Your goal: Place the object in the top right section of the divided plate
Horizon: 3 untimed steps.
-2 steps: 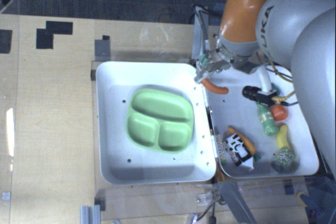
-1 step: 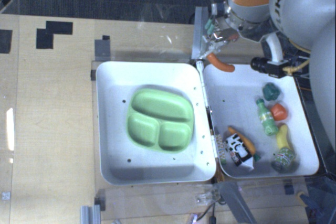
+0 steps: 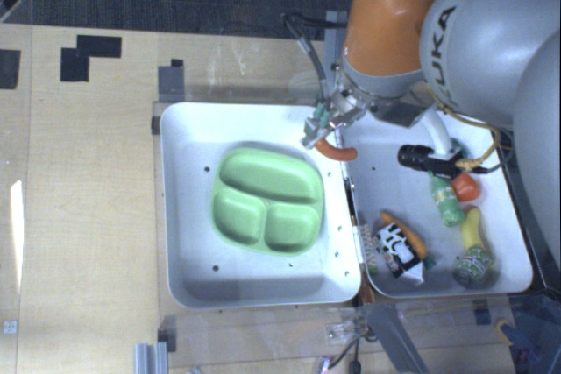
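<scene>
Two white bins sit side by side. The left bin (image 3: 184,188) bears a glossy green divided plate (image 3: 267,199), rounded, with three hollows. Above the seam between the bins, the gripper (image 3: 323,131) pinches a smooth orange sausage (image 3: 337,151) by its left end, just off the plate's upper right corner. The right bin (image 3: 386,188) holds a green bottle (image 3: 445,200), a black-and-white packet (image 3: 399,248) and a yellow piece (image 3: 473,228).

The grey arm (image 3: 491,31) reaches in from the right, its orange band (image 3: 390,4) just above the wrist, and the gripper (image 3: 323,125) points down and to the left with its thin fingers (image 3: 316,132) closed on a small orange sausage-shaped piece (image 3: 336,151).
</scene>
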### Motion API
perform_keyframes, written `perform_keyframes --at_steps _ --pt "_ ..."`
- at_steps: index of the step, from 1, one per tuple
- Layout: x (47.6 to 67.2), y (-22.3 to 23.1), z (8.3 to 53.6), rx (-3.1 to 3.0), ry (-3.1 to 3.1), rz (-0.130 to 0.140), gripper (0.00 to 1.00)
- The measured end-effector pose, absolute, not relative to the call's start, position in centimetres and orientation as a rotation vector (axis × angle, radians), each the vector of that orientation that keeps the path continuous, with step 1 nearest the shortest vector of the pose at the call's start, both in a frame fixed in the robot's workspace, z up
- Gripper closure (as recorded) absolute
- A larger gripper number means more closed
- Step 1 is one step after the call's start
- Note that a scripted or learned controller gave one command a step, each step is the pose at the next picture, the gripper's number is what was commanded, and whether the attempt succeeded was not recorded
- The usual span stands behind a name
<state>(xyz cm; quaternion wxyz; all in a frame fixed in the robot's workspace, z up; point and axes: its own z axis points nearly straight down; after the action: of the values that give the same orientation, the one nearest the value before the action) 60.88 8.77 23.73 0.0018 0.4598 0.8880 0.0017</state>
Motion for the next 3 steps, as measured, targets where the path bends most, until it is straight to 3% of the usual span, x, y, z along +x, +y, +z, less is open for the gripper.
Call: perform_keyframes --at_steps 1,2,3 --pt "62.2 13.1 21.1 0.939 2.992 0.007 1.00" --pt "56.8 17.9 21.3 0.646 3.069 0.007 1.00" --pt "57.0 13.0 20.4 0.448 3.102 0.006 1.00"
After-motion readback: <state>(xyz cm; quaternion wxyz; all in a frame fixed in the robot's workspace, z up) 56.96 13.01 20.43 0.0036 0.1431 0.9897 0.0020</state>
